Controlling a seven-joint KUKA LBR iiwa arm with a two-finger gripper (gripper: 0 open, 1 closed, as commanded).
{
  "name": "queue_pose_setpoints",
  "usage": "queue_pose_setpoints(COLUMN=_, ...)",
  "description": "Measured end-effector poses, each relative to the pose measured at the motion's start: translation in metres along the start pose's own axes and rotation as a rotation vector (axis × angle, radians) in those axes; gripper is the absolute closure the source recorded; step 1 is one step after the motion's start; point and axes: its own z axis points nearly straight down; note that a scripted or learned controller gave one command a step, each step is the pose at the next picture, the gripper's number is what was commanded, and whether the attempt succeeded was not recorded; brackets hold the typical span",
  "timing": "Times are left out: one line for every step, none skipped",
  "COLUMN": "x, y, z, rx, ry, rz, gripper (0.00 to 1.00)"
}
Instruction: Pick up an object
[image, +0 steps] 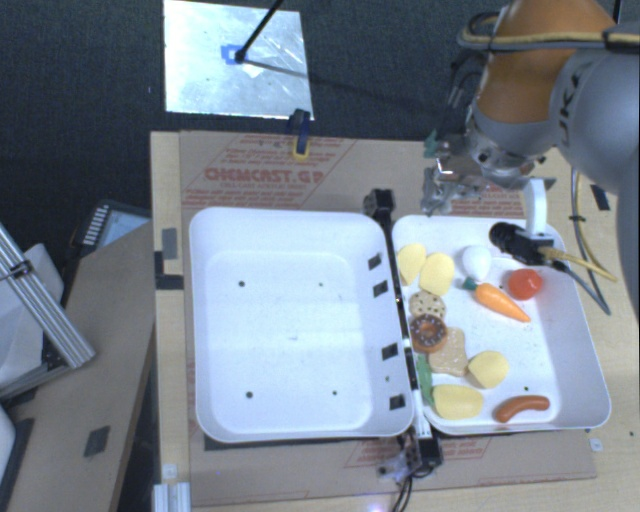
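Over the far left corner of the right bin (575, 350), the gripper (438, 200) is hanging from the grey arm (600, 90), which is reaching in from the right. Nothing is showing in its grasp, and whether it is open or closed I cannot tell from this angle. All the toy food is lying in that right bin, none of it lifted. A yellow piece (412, 263) and a second yellow piece (438, 272) are touching each other just near of the gripper, with a white egg (474, 262) beside them. A carrot (500, 301) and a tomato (524, 284) are sitting further right. A cookie (425, 304), a doughnut (428, 331) and a cracker (451, 350) are crowding along the left wall, and a sausage (520, 407) is lying at the near edge. The left bin (290, 330) is taking no part in this. By my reading the pick is not yet made: choosing a piece, descending, closing on it and lifting are all still waiting, and the two yellow pieces are looking like the closest candidates.
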Motion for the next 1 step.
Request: queue_pose_setpoints(x=0.0674, y=-0.0231, z=-0.0126, rx=0.002, ry=0.002, rz=-0.002, gripper=1.0)
